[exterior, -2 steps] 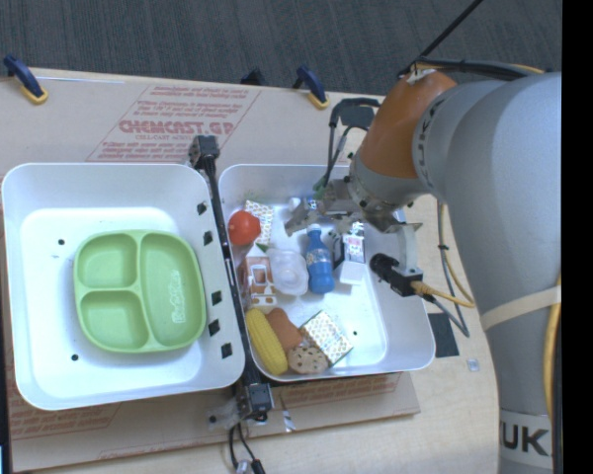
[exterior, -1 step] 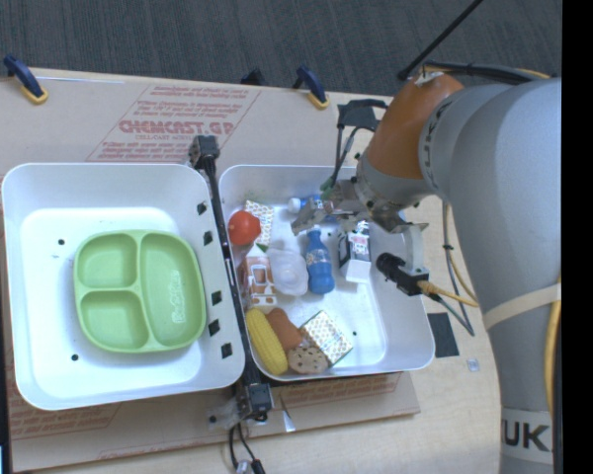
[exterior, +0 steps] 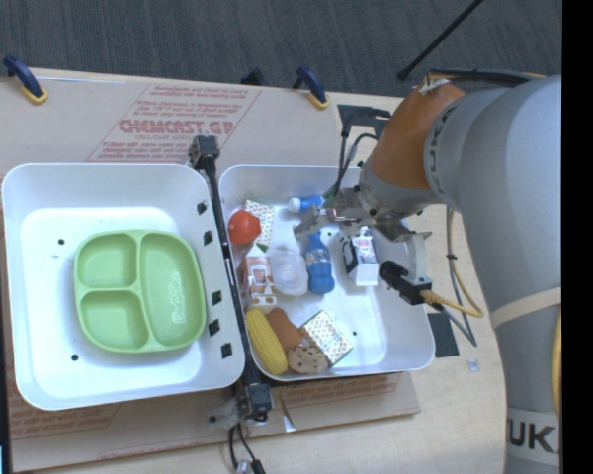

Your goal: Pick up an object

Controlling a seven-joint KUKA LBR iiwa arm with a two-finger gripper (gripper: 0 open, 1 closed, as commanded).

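step: reach, gripper (exterior: 321, 233) low in right bin (exterior: 407, 342), frame centre-right | grip: can't tell | target: likely blue bottle (exterior: 319, 271) | next: confirm hold, then lift

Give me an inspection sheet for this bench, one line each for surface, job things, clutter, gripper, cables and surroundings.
Surface: cardboard sheet with red print under two white bins, held by blue clamps.
Job's things: right bin holds a red ball, a yellow corn cob, a blue bottle, a clear plastic bag and small packets.
Clutter: green divided plate lies in the left bin.
Grippers: gripper is low over the right bin's far side; state of the jaws unclear.
Cables: black leads along the wrist; yellow cable at the bin's right.
Surroundings: dark carpet, a black rod top right.
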